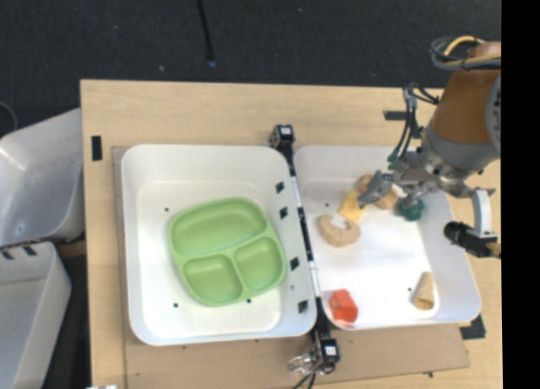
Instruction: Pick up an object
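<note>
Overhead, small objects lie scattered in the right bin [439, 299] beneath the arm's gripper [390, 186].
A yellow wedge [351, 207] sits just beside a tan ring-shaped piece [338, 230]; a dark green item [411, 208] is near the gripper, a red block [342, 306] lies at the front edge, and a tan cone [423, 291] at front right. Whether the gripper is clenched or released cannot be told. The left bin [148, 311] holds a green divided plate [226, 250].
</note>
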Tool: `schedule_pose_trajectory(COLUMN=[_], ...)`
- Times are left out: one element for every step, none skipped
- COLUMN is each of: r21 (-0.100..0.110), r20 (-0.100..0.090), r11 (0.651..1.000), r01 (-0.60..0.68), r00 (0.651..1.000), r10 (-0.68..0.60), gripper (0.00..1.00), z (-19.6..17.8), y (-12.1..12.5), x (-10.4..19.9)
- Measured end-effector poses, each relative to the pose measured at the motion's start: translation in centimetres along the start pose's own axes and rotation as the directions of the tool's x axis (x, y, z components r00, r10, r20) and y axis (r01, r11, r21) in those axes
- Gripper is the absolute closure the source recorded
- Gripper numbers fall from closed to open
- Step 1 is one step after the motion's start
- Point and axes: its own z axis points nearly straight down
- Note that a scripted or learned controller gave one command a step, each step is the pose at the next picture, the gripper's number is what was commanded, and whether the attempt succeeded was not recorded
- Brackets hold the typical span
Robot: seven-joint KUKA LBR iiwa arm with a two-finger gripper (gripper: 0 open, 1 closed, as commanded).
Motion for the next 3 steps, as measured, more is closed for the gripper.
schedule_pose_trajectory(r21=[-0.014,-0.012,-0.012], r20=[0.002,0.003,0.003], r11=[1.000,1.000,1.000], r01=[0.003,0.005,0.002], r00=[1.000,1.000,1.000], r10=[-0.003,-0.005,-0.002], gripper=[0.00,0.00,0.00], z=[-0.8,3.7,8.9], y=[0.3,0.8,0.9], x=[0.0,0.6,0.4])
